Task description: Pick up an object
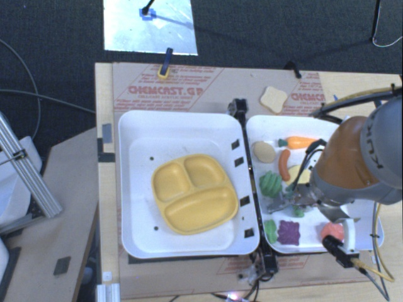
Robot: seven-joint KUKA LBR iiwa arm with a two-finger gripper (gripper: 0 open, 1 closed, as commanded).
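Grapes [289, 231], purple, lie nearest in the right bin [365, 247], a pink piece [332, 231] at their 3 o'clock. My gripper [283, 202] sits just above them, reaching toward 9 o'clock; I cannot tell how it is set. Broccoli [271, 184] lies at its 11 o'clock, a sausage [284, 163] and pale potato [264, 151] beyond, then a carrot [301, 142]. In the left bin [138, 168] at 9 o'clock rests a yellow tray [194, 192]. Farthest, toast [274, 99] lies on the bench [208, 83].
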